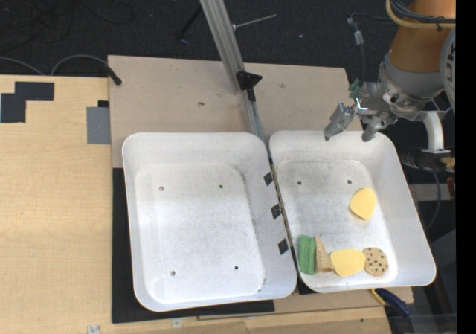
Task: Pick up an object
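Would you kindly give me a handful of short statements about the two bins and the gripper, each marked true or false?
1. The gripper hangs over the far rim of the right bin. True.
2. The cookie lies in the left bin. False: it lies in the right bin, near its front corner.
3. The green piece lies next to the wall dividing the bins. True.
4. The gripper holds the yellow piece. False: that piece lies on the bin floor, apart from the gripper.
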Robot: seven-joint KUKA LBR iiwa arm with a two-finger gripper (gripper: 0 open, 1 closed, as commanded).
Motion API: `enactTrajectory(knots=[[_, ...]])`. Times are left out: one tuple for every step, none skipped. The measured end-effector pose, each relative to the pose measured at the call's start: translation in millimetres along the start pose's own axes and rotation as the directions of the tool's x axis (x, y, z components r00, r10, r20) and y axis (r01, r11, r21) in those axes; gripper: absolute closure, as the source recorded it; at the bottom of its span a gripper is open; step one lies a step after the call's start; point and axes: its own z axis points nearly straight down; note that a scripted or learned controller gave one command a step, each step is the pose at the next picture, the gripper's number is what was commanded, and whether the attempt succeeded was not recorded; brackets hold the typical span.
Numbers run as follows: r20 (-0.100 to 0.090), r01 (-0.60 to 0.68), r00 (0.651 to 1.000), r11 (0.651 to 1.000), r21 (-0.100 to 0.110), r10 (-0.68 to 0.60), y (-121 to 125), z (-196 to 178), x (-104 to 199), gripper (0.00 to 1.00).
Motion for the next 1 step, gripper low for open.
enactTrajectory(knots=[[0.001,0.002,1.0,1.0,-0.005,-0.002,0.8,-3.0,0.2,0.0]])
